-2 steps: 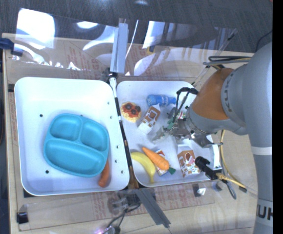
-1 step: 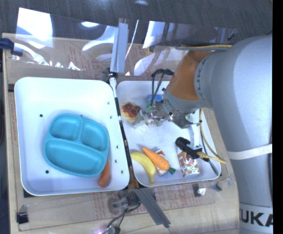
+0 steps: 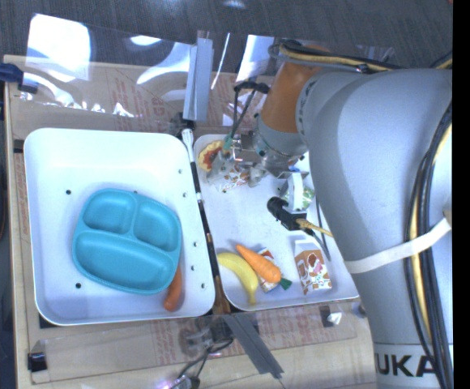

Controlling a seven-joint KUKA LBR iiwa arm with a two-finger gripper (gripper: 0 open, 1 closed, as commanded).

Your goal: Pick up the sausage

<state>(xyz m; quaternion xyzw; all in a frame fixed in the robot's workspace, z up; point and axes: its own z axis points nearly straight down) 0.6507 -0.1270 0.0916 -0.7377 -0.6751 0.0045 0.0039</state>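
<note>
**Left bin:** shallow white plastic bin (image 3: 44, 217).
- Contents, item 1: blue moulded plastic plate with three compartments (image 3: 127, 240), lying flat near the bin's centre.
- Contents, item 2: orange-brown, short, rounded sausage (image 3: 173, 291). It lies on the bin floor in the near right corner, touching the plate's lower right rim and just beside the bin's right wall.

**Right bin:** shallow white plastic bin (image 3: 243, 217), partly covered by the arm.
- Near end, item 1: yellow curved banana (image 3: 241, 272).
- Near end, item 2: orange tapered carrot with a green stub (image 3: 259, 265), resting against the banana.
- Near end, item 3: small brown-and-white printed carton (image 3: 313, 271), just right of the carrot.
- Far left corner: small red-and-yellow item (image 3: 210, 157), too small to identify.

**Arm:** grey with an orange band, reaching in from the right.
- Gripper (image 3: 241, 165) sits over the right bin's far left corner, close to the red-and-yellow item and well apart from the sausage.
- Claw state: cannot be told from this angle.
- Nothing visibly held.
</note>
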